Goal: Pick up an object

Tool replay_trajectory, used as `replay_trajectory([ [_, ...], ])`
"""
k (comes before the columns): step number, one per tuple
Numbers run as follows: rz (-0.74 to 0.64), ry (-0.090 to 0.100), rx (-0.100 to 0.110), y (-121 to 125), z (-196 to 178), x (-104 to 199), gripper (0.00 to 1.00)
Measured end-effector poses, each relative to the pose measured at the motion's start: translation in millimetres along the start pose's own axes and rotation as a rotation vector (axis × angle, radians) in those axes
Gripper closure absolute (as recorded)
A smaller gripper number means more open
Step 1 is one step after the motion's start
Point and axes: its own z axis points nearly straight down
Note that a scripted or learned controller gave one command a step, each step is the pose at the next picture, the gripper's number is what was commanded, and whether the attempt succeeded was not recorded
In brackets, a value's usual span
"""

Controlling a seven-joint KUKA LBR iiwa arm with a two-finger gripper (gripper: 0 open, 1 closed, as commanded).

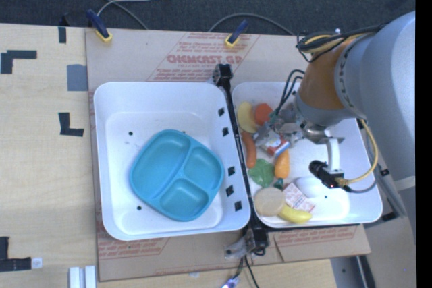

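A plain sky-blue divided plate lies in the white left bin, the white right bin holds a yellow banana and an orange carrot, and the desk is pale wood-grain.

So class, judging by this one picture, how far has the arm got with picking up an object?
Done: the arm has reached into the right bin, and its claw sits low among the toy food near the orange carrot. In hand: nothing is visibly lifted; whether the claw grips anything cannot be told. Left: securing an item and raising it clear. The blue divided plate lies in the left bin.
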Motion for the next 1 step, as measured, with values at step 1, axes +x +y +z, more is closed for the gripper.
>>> replay_trajectory([
  [1,0.003,0.01,0.044,60.9,4.4,-5.3,0.0],
])
